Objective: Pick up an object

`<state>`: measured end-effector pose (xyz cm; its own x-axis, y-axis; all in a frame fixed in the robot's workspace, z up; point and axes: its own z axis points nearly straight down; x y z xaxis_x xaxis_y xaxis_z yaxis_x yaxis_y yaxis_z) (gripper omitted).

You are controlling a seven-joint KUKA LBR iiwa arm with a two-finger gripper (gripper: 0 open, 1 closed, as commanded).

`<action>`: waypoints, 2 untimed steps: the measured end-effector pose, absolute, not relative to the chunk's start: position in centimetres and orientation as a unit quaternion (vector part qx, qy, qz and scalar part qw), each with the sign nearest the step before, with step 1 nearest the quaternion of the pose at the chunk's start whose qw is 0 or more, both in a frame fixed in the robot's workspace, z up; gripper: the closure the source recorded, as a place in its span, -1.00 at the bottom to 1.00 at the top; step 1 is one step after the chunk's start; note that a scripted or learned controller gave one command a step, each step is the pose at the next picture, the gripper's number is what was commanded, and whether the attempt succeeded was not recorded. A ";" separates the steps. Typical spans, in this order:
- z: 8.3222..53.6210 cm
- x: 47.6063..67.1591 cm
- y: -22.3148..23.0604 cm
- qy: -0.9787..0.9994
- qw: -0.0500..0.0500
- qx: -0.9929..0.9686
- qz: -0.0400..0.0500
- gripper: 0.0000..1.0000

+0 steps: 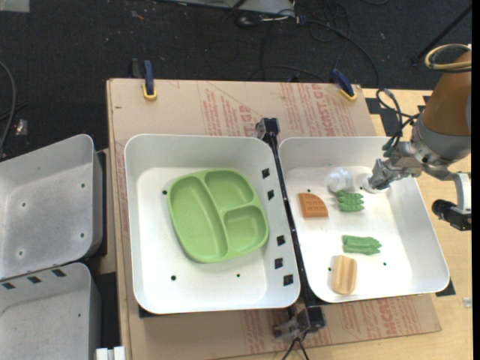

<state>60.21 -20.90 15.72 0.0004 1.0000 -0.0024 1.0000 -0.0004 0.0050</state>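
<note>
- Two white bins side by side: the left bin (146,201) lies well away from the gripper (377,182), and the right bin (420,231) has the gripper over its far part.
- One green divided plate (217,214) with three compartments, in the bin far from the gripper.
- Two green toy pieces (both look like pea pods): one (349,201) just beside the gripper, one (361,244) farther toward the near rim.
- One small white object (340,178) just beside the gripper, on its left in the view.
- One orange waffle-like piece (313,205) near the gripper.
- One tan bread-like roll (343,274), farthest from the gripper in that bin.
</note>
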 end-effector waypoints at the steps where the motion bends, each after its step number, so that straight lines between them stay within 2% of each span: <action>1: 20.1 60.0 -20.5 0.708 0.002 0.706 0.001 1.00; 2: 26.3 59.9 -20.0 0.708 0.003 0.706 0.002 1.00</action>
<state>59.93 -19.98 26.35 -0.0038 1.0000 -0.0027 1.0000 0.0038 0.0070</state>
